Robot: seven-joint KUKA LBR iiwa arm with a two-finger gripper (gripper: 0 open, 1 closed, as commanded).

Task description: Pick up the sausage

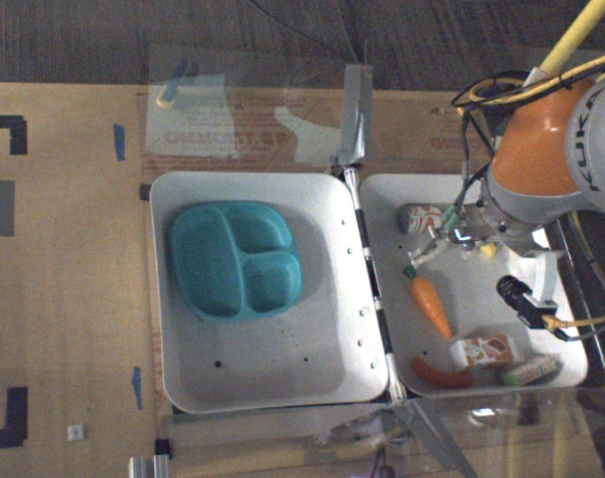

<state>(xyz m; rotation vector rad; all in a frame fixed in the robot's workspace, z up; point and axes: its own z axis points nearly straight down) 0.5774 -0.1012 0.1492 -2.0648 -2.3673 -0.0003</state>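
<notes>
- Sausage [442, 372] along right bin [571, 371] near wall, long axis roughly left-right.
- Gripper [472, 229] near far end, carrot [431, 306] between.
- Grip state: cannot tell.

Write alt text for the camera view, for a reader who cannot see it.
The sausage lies at the right bin's near edge, while the arm hangs over that bin's far side. A carrot lies between them; a teal divided plate sits in the left bin.
</notes>
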